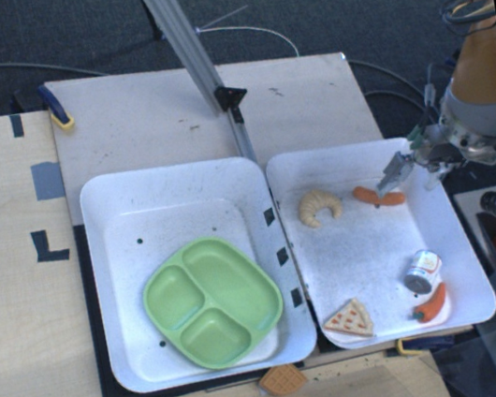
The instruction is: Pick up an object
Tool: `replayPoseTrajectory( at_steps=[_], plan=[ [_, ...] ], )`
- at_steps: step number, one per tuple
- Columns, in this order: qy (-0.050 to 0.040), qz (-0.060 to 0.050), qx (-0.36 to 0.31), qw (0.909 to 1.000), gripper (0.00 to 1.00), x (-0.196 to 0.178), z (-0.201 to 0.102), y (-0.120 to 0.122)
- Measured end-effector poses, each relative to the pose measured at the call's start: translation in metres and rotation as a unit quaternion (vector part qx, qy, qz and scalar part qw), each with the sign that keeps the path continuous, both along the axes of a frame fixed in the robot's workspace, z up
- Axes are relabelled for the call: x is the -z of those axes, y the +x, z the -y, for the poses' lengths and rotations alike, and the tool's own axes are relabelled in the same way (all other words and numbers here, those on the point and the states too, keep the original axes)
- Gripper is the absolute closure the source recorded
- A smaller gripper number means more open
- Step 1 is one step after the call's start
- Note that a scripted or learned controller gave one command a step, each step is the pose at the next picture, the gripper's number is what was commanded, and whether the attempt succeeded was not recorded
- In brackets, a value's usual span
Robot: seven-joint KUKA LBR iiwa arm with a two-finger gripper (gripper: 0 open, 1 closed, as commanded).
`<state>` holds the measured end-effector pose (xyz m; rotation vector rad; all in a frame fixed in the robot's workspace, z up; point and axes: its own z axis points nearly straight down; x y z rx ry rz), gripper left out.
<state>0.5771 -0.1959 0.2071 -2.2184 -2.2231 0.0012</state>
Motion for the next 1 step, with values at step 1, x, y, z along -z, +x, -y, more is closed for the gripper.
replayPoseTrajectory(
  at_steps=[1],
  plan=[
    [0.0000, 0.000, 0.000, 1.0000, 0.00, 0.0000, 0.0000, 0.0000]
  ],
)
